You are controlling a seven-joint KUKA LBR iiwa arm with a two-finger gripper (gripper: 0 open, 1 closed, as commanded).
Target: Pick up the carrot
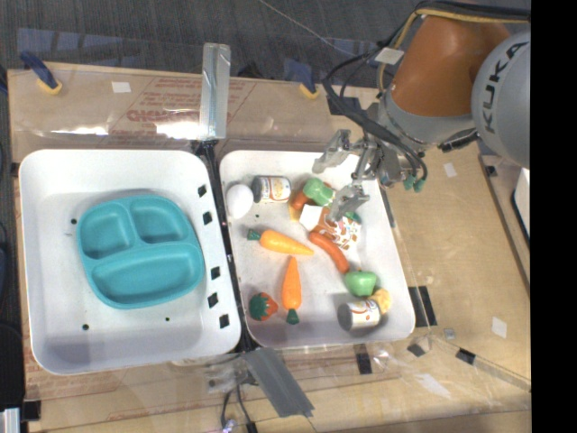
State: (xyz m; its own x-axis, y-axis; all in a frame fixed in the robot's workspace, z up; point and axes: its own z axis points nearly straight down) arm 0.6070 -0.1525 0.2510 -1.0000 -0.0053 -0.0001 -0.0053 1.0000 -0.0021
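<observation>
Two carrots lie in the right bin (397,269). One carrot (281,242) is angled across the middle with its green stub to the left. The other carrot (291,285) points up and down just below it, stub at the near end. My gripper (340,184) hangs over the bin's far right part, above a green toy vegetable (317,190) and a white printed packet (343,231). It looks open, with nothing between its fingers. It is up and to the right of both carrots, apart from them.
The right bin also holds a white egg (239,198), a small can (272,188), a red-orange sausage (330,250), a green fruit (361,282), another can (361,315) and a red strawberry (262,306). A teal divided plate (140,251) sits in the left bin (45,332).
</observation>
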